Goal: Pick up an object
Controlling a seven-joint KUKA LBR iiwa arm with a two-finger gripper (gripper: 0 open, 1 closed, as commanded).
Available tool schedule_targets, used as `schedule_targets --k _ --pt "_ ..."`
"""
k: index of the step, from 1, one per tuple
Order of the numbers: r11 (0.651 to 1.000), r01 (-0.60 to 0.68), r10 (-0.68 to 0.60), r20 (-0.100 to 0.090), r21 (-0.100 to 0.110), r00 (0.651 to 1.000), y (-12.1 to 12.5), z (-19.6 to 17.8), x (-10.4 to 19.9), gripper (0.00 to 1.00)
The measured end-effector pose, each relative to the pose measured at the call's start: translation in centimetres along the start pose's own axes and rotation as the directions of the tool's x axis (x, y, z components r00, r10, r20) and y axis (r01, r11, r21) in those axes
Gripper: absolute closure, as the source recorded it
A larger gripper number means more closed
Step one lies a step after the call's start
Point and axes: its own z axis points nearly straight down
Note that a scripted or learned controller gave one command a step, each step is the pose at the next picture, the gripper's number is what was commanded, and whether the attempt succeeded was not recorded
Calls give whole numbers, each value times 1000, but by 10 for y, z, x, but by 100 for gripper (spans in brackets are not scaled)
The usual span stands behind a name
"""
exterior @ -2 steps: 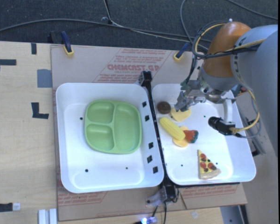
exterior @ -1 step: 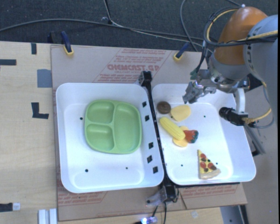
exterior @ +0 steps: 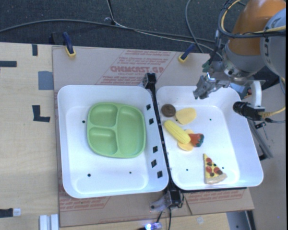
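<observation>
My gripper [exterior: 201, 93] hangs over the back edge of the right bin [exterior: 240, 143], with nothing seen between its fingers. Below and left of it lie a brown round cookie [exterior: 168, 110], a pale yellow chip-like piece [exterior: 186, 115], a yellow corn cob [exterior: 177, 132] and a small red-and-orange toy [exterior: 194, 140] against the corn. A pizza slice [exterior: 212, 169] lies near the bin's front right. All of these rest on the bin floor, apart from the gripper.
The left bin [exterior: 72, 143] holds a green divided plate [exterior: 117, 130]. A black divider strip [exterior: 156, 128] runs between the bins. Cables loop behind the bench, and a black fitting [exterior: 247, 110] juts over the right bin's right wall.
</observation>
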Motion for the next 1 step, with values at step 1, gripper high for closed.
schedule_targets --k 1 --pt "1000 4 -4 -1 5 1000 -1 4 43 100"
